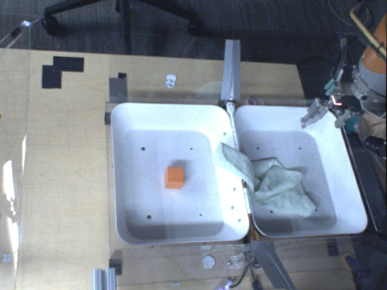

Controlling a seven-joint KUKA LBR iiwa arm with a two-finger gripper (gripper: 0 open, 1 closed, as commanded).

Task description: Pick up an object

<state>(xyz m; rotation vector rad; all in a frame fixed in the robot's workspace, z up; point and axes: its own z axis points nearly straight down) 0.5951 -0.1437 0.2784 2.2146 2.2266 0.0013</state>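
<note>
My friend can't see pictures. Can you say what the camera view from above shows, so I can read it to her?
An orange block sits alone in the left white bin, and a crumpled pale cloth lies in the right white bin, one corner draped over the divider. The robot's gripper hangs above the right bin's far right corner, holding nothing.
</note>
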